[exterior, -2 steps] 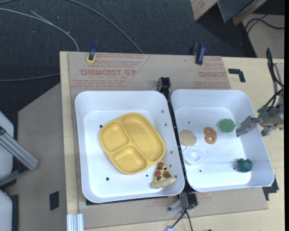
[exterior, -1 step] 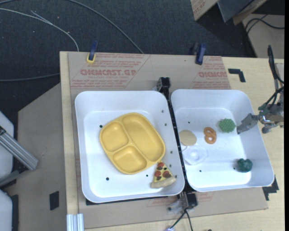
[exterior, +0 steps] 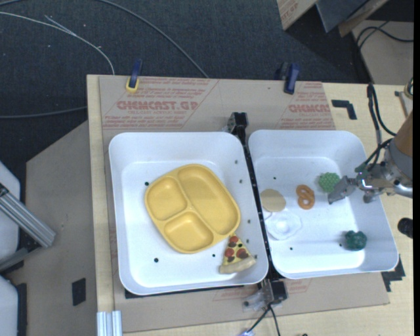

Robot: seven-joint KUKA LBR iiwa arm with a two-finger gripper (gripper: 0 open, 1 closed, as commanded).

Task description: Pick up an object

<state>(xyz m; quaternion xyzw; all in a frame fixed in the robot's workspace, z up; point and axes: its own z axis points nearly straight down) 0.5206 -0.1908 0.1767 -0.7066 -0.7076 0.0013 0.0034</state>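
**Gripper low over right bin, nothing seen held**

Starting nearest: a pizza slice toy (exterior: pixel 236 255) lies in the left bin (exterior: pixel 125 216) beside the yellow divided plate (exterior: pixel 191 207). Right bin (exterior: pixel 315 266): dark green toy (exterior: pixel 355 240), pretzel (exterior: pixel 305 195), light green toy (exterior: pixel 329 180). Gripper (exterior: pixel 342 189) just beside the latter; jaw state indeterminate.

- Dark grey carpet floor (exterior: pixel 59 59), thin cables (exterior: pixel 164 39) trailing over it.
- Counter (exterior: pixel 98 197) topped with printed cardboard, blue clamps (exterior: pixel 291 77) gripping its far edge.
- Cardboard box (exterior: pixel 295 10) at top right.
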